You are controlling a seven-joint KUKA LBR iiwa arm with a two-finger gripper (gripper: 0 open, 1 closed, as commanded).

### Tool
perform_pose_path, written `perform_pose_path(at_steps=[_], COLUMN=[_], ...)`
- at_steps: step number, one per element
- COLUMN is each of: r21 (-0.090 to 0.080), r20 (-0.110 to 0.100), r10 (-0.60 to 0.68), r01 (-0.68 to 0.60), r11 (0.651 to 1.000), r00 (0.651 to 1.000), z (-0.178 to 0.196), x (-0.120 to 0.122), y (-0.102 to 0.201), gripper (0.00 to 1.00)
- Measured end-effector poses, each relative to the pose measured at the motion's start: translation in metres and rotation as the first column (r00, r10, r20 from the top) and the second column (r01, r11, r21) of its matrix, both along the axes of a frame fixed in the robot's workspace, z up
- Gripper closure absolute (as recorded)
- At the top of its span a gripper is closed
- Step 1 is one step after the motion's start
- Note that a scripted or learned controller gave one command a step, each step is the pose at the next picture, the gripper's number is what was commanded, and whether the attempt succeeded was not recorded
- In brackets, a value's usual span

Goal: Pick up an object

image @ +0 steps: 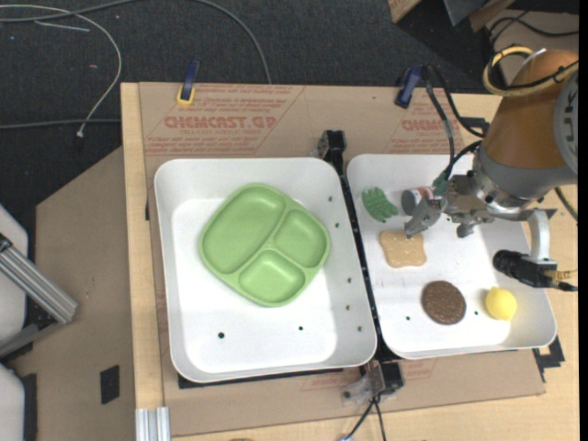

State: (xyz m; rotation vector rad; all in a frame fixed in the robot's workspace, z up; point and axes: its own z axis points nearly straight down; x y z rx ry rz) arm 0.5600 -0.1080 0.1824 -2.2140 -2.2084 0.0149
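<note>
In the right bin [478, 333] lie a tan toast slice [402, 249], a green leafy piece [378, 202], a brown round cookie [444, 302] and a yellow ball [501, 303]. A small red-and-white item [419, 196] lies near the bin's back. My gripper [441, 219] hangs low over the bin, just right of the toast, with its two grey fingers [419, 220] spread apart and nothing between them. The left bin [184, 310] holds a green divided plate [265, 243].
The grey and orange arm [528, 145] reaches in over the right bin's back right. A black cable fitting [522, 266] sits by the bin's right rim. Black clips [332, 143] stand between the bins. Cardboard surrounds both bins.
</note>
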Motion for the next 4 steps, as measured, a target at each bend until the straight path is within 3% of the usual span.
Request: perform_pose_path(at_steps=[1,3,4], r21=[-0.002,-0.001,-0.002], r20=[0.015,0.011,0.013], r10=[0.003,0.002,0.002], r01=[-0.003,-0.002,-0.002], r11=[1.000,1.000,1.000], r00=[1.000,1.000,1.000], z=[0.008,-0.094,-0.098], x=[0.003,0.014,0.014], y=[0.000,0.005,0.005], gripper=[0.00,0.00,0.00])
